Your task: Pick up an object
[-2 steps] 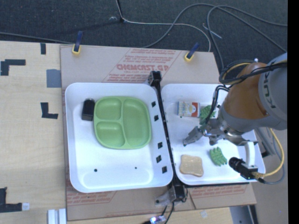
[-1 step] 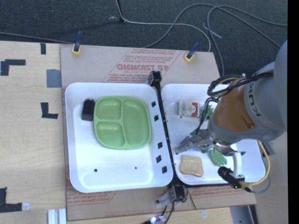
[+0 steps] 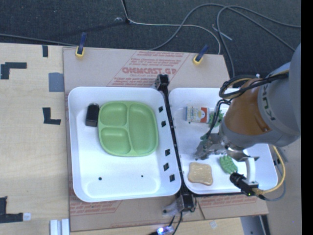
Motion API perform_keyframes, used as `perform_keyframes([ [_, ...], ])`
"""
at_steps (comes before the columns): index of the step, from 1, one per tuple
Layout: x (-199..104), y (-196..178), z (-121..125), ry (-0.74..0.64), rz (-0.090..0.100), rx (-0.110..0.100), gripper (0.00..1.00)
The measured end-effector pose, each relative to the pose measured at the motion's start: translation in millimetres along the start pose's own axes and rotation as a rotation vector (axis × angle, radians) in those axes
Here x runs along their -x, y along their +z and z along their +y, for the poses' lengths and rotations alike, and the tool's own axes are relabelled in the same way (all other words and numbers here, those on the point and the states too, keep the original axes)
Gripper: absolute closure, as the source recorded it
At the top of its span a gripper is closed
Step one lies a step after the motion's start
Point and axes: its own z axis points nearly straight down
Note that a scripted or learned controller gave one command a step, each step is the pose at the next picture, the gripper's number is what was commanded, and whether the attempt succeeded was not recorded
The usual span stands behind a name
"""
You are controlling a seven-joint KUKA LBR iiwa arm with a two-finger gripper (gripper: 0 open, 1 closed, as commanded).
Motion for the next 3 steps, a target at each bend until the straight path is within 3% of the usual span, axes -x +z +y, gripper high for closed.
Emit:
perform_keyframes([
  [3, 5, -128, 8, 0.001, -0.002, 0.005, 1.00],
])
